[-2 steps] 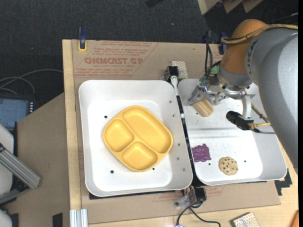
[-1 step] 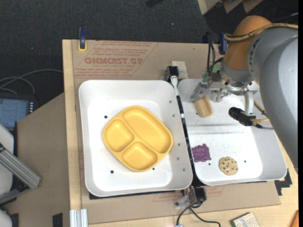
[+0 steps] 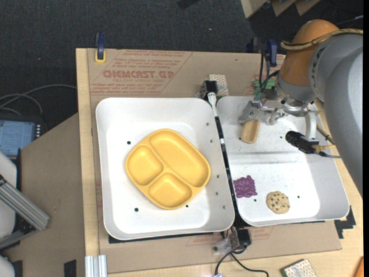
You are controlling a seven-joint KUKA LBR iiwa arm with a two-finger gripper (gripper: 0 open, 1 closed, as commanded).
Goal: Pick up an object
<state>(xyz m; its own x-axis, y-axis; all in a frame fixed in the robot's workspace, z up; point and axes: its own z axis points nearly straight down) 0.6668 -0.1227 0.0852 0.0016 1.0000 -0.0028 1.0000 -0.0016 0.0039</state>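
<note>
From my station I see the two white bins side by side on the bench; the left bin point(image 3: 109, 154) carries a yellow divided plate point(image 3: 167, 167) lying flat near its middle, set slightly askew, and I read it as a fixture for sorting rather than as a target, since it is broad and shallow and would not suit a two-finger pinch; the right bin point(image 3: 328, 195) holds the small pieces that fit such a grasp, namely a tan bread-like piece point(image 3: 249, 131) toward its far left corner, a purple grape cluster point(image 3: 244, 186) near the divider, and a cookie point(image 3: 278, 202) just to the right of the grapes, those two close together at the near end and well apart from the bread piece; the arm comes in from the right with its orange band over the far end of that bin, and the gripper point(image 3: 252, 115) sits directly above the bread piece, which I judge to be the object it is after; the upper end of the piece meets the metal of the claw, yet I cannot tell from this slanted view whether the claw is open, closed, or clamped on it.
</note>
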